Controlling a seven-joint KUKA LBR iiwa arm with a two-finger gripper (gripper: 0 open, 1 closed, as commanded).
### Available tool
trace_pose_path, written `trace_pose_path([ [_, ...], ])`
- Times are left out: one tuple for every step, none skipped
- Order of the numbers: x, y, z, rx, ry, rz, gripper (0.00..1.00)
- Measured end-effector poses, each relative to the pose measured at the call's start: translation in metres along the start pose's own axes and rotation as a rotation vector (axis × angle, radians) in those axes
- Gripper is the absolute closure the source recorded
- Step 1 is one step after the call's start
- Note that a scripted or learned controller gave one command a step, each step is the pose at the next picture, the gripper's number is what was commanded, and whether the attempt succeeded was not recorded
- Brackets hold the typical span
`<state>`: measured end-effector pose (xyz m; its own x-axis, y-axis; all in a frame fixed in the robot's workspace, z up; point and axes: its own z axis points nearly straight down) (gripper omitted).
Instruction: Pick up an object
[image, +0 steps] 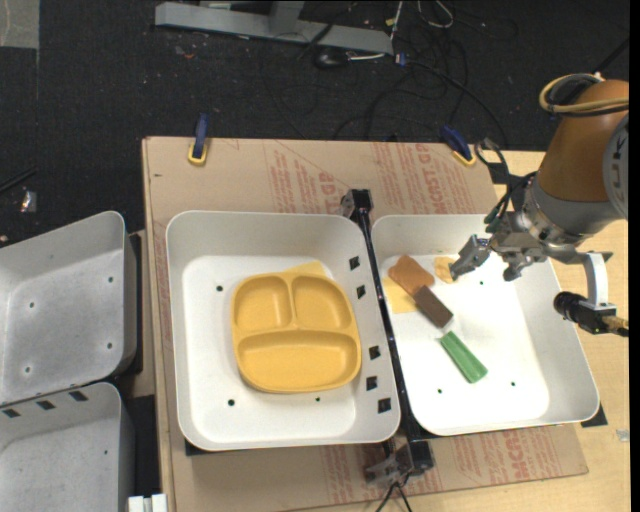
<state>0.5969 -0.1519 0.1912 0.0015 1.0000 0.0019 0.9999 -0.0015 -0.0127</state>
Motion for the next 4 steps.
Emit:
trace_pose_path([
  [0.0, 0.003, -0.007, -0.013, -0.002, -0.002, 0.0],
  [-0.005, 0.012, 0.048, -0.01, -0.002, -0.001, 0.0],
  [-0.005, 0.011, 0.102, -0.008, -0.001, -0.001, 0.0],
  [-0.005, 0.013, 0.088, -0.014, -0.003, 0.0, 1.0],
])
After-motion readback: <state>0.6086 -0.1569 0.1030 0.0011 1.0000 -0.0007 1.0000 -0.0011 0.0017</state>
